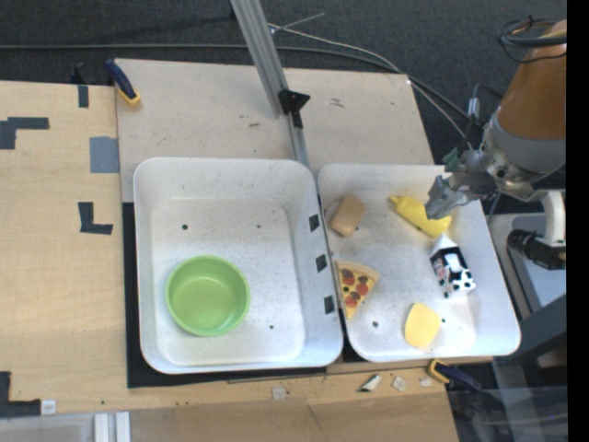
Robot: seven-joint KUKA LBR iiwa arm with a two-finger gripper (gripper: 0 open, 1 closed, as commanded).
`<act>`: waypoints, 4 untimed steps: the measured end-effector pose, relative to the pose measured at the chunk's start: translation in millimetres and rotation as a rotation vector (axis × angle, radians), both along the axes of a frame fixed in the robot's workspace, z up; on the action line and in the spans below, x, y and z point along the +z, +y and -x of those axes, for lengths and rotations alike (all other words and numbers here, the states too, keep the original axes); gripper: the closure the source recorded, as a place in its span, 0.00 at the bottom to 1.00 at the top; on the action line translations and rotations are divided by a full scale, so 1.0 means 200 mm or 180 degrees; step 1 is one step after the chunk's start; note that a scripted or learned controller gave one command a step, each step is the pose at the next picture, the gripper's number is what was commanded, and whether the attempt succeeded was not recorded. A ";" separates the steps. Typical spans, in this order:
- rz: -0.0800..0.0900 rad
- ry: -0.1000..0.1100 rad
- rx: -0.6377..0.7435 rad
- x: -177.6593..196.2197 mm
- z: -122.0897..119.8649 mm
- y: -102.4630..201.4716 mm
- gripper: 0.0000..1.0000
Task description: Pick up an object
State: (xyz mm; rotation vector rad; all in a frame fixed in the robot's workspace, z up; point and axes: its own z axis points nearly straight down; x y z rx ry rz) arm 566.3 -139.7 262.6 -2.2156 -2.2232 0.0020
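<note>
My gripper (444, 198) hangs over the back right part of the right bin (479, 334), right above the yellow banana-like toy (416, 214). The gripper's lower end overlaps the toy's right end. A tan bread-like piece (347, 215) lies at the bin's back left. A pizza slice toy (354, 285) rests near the left wall. A small black and white bottle (451, 269) lies just below the gripper, and a yellow rounded piece (422, 325) sits near the front. A green bowl (208, 295) stands in the left bin (221, 191).
A grey metal pole (267, 58) slants down to the junction between the bins. Cables run across the bench behind the right bin. A yellow and blue clamp (122, 83) sits at the bench's back left, another at the front (451, 373).
</note>
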 end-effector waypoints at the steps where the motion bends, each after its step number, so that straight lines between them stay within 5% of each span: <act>1: -0.0004 0.0004 0.0008 0.00 0.03 0.29 1.00; 4: 0.0002 0.0027 0.0006 -0.20 0.12 1.09 1.00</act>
